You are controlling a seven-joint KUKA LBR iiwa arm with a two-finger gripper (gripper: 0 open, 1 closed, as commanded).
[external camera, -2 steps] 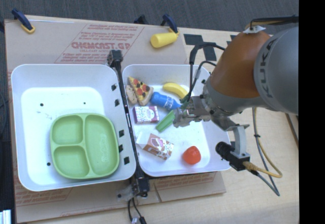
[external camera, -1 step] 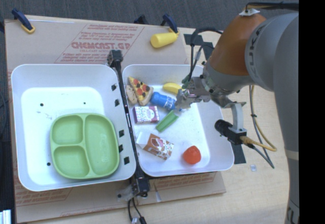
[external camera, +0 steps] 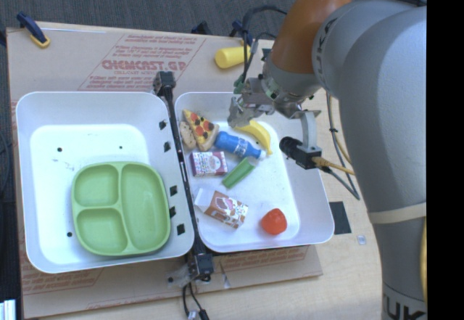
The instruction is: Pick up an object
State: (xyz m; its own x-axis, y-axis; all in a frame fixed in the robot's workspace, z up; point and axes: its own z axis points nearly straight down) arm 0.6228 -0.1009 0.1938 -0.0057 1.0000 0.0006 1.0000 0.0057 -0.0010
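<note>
My gripper (external camera: 245, 117) hangs low over the back of the right bin (external camera: 312, 202), just above a yellow banana (external camera: 259, 134) and a blue bottle (external camera: 236, 144). Nothing shows between its fingers. Further left in that bin lies a pizza slice (external camera: 198, 128). A small red-and-white carton (external camera: 208, 163), a green stick (external camera: 238, 173), a brown-and-white packet (external camera: 225, 209) and a red tomato (external camera: 274, 221) lie nearer the front.
The left bin (external camera: 36, 130) holds a green divided plate (external camera: 121, 207). A yellow cylinder (external camera: 230, 56) lies on the cardboard behind the bins. A black clip (external camera: 164, 83) sits where the bins meet at the back. The arm's grey body fills the right side.
</note>
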